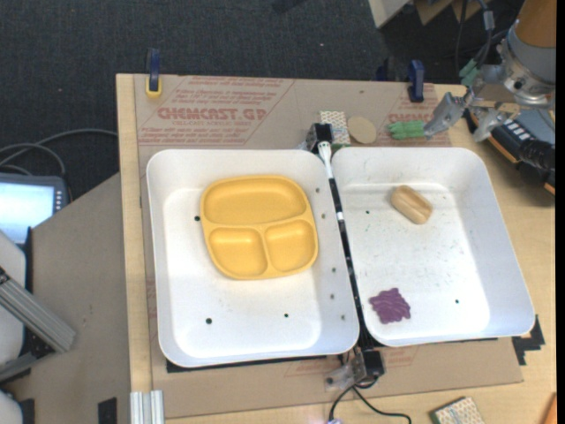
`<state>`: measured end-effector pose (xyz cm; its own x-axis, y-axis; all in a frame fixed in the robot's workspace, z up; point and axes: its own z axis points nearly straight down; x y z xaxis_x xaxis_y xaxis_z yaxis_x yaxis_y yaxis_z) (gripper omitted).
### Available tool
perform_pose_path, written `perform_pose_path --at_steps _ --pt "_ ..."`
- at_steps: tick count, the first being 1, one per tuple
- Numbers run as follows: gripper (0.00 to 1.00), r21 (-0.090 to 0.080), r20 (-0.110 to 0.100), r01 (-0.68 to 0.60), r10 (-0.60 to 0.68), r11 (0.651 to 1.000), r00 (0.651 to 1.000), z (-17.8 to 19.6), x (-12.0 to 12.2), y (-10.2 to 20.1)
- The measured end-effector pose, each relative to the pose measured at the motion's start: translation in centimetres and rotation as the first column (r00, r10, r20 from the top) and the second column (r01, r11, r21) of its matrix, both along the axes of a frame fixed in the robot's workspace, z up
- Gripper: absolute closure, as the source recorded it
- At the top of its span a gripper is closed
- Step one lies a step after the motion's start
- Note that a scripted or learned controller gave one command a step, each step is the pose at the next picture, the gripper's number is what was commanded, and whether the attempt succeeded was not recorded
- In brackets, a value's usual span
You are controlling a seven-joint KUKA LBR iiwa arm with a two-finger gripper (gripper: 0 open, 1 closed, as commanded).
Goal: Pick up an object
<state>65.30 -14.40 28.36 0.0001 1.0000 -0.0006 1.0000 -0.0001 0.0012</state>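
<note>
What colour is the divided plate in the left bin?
Yellow; the three-compartment plastic plate shows clearly in the camera view.

divided plate [259,226] in left bin [168,263], block [411,204] behind clump [389,305] in right bin [494,237]

Bench [221,113], w/ printed cardboard sheet, is topped by two white bins, left [168,263] & right [494,237], plus green piece [406,131] & tan disc [362,130] behind.
</note>
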Motion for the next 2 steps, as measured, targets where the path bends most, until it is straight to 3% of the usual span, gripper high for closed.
perform_pose_path --at_steps 1,2 --pt "0.00 0.002 -0.011 0.005 -0.005 1.000 1.000 -11.2 -3.8 -4.8" --pt "0.00 0.003 -0.003 -0.005 0.005 1.000 1.000 -20.5 0.9 -0.7"
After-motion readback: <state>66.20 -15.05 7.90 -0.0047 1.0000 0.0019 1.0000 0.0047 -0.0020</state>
